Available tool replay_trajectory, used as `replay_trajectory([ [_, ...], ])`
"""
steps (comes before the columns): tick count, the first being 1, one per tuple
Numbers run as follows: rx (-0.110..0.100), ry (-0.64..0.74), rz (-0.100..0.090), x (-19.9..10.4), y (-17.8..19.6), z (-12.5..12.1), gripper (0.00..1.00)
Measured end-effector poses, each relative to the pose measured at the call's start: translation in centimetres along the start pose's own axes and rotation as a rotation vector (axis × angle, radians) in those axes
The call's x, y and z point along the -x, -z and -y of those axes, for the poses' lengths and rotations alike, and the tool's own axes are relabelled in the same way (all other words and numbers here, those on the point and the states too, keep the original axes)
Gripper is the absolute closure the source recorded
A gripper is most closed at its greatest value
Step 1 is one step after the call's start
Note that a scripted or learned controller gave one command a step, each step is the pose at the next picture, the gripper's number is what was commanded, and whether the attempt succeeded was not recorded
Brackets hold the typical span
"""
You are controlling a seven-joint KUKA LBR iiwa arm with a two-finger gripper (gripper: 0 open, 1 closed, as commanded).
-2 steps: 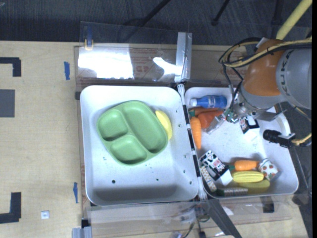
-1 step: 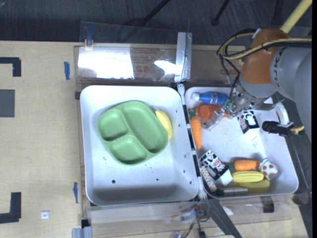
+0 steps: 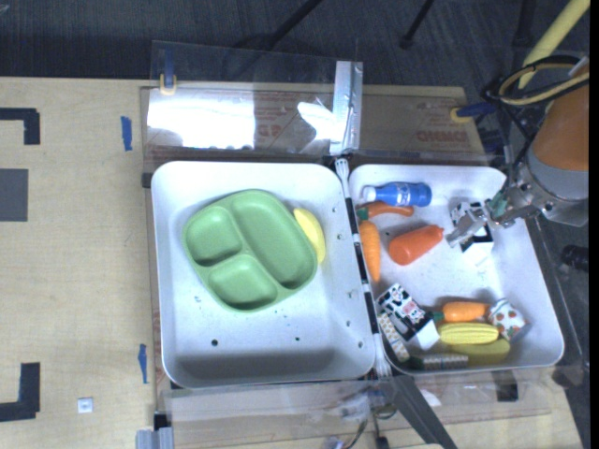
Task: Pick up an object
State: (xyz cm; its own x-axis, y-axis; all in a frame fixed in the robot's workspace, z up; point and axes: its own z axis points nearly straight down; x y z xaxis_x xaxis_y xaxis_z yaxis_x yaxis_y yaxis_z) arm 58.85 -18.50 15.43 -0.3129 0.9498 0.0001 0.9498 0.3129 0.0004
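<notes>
Nothing's grabbed yet: the gripper (image 3: 471, 224) hangs over the right bin (image 3: 543, 288), nothing between its fingers, just beside the orange carrot (image 3: 414, 243). Whole pick remains.

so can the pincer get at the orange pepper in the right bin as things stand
Probably yes. The pincer hovers just right of the orange pepper, which lies uncovered on the right bin floor; the carrot sits apart on its far side.

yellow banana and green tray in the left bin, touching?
Touching. The camera view shows the yellow banana tucked against the right rim of the green tray, the rim overlapping it with no white bin floor between them.
</notes>
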Motion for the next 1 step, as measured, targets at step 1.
replay_trajectory([
  [1,0.007,-0.134,-0.006,3.72,-5.9,-3.09,0.0],
])
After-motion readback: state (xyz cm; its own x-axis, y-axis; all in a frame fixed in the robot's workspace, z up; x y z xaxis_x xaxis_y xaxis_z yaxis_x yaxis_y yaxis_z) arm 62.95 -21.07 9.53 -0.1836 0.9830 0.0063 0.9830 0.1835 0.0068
